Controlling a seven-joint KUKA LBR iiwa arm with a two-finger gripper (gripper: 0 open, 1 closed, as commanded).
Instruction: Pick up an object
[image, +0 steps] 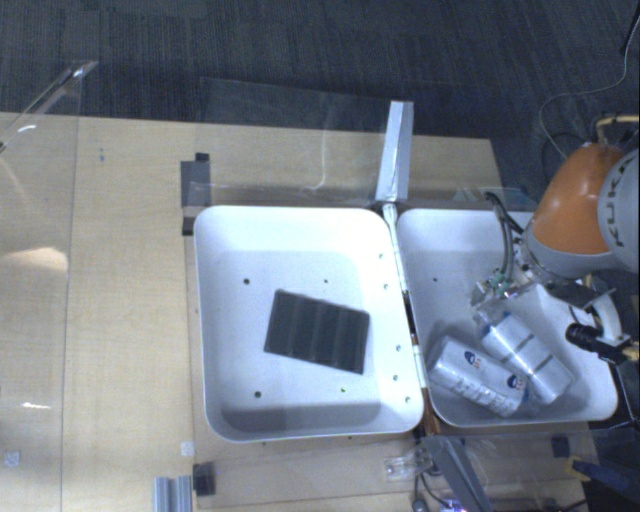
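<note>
A dark ribbed rectangular pad (317, 331) is seen lying flat near the middle of the left bin (225, 260). In the right bin (440, 250), a silver cylindrical object (472, 375) lies on its side near the front wall, close to the divider between the bins. The arm (578, 205) is reached in from the right, its orange band above the right bin, with the gripper (525, 355) lowered just beside the silver object. Whether anything is clamped by the gripper cannot be told.
</note>
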